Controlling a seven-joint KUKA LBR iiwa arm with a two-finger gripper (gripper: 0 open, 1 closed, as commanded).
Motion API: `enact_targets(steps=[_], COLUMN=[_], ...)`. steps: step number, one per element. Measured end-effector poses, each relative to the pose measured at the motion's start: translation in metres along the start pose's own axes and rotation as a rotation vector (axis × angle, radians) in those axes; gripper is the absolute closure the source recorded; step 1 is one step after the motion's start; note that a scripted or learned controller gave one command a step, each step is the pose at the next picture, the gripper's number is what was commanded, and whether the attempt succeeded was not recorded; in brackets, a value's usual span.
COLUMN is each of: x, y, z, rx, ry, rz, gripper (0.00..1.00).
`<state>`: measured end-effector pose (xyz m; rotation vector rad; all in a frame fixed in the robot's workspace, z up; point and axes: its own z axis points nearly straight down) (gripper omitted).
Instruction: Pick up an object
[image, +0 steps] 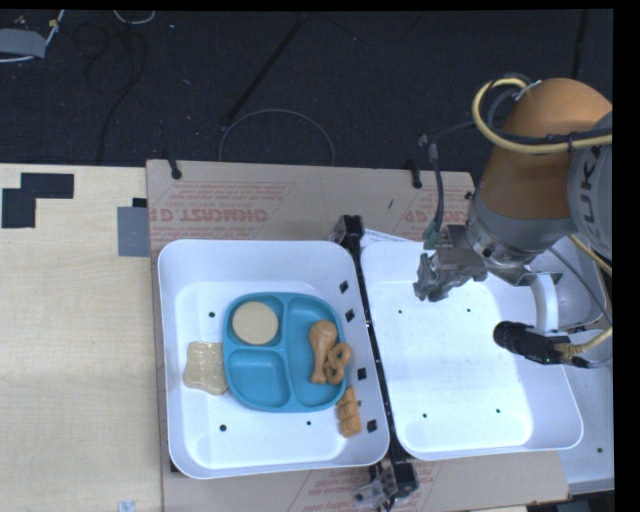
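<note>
Camera view is looking down at a slant on a table carrying two white bins side by side on a cardboard sheet. Nearest the lens, a small tan piece is lying on the left bin floor, just beside the lower right corner of a blue tray. A pale flat piece is lying against the tray's left edge, on the bin floor. Inside the tray, a drumstick-shaped piece and a pretzel-like piece are lying together in the right compartment, touching, and a round beige disc is sitting in the upper left compartment. The right bin is lying beside it, the two rims meeting along a black divider. Farther back, the gripper is hanging over the upper left part of the right bin, well apart from the tray; whether it is open or closed is impossible to tell, and nothing is showing in it. The arm is reaching in from the right.
</note>
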<state>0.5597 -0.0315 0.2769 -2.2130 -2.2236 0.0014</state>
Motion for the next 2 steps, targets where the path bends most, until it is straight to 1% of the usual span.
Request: enact_targets(steps=[1, 2], x=[0.058, 0.108], y=[-0.008, 0.001], z=[0.017, 0.026], rx=[0.001, 0.0], ry=[-0.001, -0.002], rz=[0.001, 0.002], gripper=[1.0, 1.0])
